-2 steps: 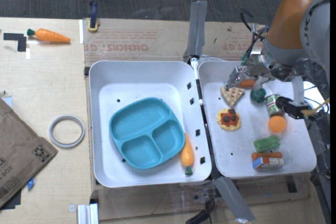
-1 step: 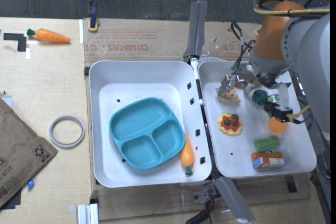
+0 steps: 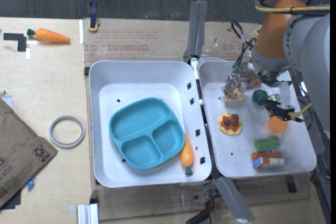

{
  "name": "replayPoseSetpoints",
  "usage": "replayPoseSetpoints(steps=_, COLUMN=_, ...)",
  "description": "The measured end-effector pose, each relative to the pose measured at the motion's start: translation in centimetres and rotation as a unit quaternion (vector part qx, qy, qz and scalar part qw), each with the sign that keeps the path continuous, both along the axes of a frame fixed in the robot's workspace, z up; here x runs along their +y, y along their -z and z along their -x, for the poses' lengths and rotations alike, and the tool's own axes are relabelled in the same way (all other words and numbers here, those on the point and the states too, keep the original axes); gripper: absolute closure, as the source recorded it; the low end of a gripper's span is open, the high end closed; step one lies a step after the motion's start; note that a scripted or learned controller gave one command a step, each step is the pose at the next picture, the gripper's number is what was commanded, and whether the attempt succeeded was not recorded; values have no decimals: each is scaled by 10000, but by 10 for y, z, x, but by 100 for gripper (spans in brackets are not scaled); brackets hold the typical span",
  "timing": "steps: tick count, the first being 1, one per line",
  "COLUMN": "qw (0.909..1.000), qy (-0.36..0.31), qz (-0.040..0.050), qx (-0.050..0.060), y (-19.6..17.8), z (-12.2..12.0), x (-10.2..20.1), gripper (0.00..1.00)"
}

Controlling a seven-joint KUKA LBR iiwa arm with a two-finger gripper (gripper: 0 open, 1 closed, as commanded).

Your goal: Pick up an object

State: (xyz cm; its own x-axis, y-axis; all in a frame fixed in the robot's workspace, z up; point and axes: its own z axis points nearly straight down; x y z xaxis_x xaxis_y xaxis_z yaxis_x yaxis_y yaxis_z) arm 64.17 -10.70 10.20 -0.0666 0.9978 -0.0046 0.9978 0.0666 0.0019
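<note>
In the right bin (image 3: 299, 162) lie several toys: a small beige lump (image 3: 234, 95), a round pizza (image 3: 230, 124), a dark green ball (image 3: 259, 96), an orange ball (image 3: 276, 124), a green block (image 3: 266, 142) and a small orange and white carton (image 3: 268, 161). My gripper (image 3: 233, 83) reaches in from the right and hangs low at the bin's far left part, right over the beige lump and seemingly touching its top. The wrist hides the contact between them.
The left bin (image 3: 100, 113) holds a blue divided tray (image 3: 147, 132) and a toy carrot (image 3: 187, 152) by its right wall. On the bench to the left lie another carrot (image 3: 48, 35), a grey tape ring (image 3: 66, 130) and a cardboard box (image 3: 16, 160).
</note>
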Motion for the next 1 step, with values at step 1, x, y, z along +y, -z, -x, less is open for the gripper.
replayPoseSetpoints(steps=1, qw=9966, qy=822, qz=-14, qx=18, y=-89, z=46, x=50, gripper=100)
